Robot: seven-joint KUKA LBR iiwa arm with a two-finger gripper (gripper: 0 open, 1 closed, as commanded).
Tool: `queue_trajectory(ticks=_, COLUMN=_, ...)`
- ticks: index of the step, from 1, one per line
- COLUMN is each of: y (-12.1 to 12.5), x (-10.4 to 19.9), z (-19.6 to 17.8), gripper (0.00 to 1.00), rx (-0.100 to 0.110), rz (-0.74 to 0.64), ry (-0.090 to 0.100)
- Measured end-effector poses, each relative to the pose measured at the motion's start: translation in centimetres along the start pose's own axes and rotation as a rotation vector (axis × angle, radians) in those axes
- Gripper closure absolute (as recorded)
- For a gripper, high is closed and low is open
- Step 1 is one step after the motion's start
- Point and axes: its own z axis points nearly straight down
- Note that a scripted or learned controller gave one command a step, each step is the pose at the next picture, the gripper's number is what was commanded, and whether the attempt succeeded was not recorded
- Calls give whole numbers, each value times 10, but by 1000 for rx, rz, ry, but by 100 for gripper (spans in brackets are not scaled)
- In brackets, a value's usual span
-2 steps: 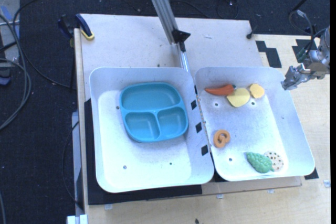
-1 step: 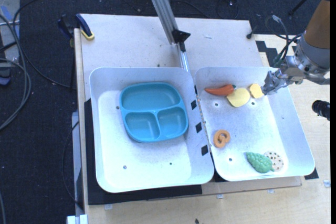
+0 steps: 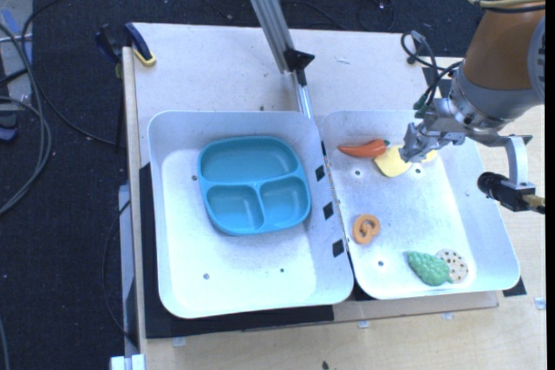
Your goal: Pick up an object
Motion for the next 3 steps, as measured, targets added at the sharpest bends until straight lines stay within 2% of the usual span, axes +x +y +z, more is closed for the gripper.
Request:
queue_trajectory(ticks=2, y=1, x=97, z=-10, gripper=100, rx=-2, rz=-1, ry=0)
queue_trajectory(ticks=3, y=1, x=156, z=-11, gripper=100, rx=-3, rz=-1, ry=0)
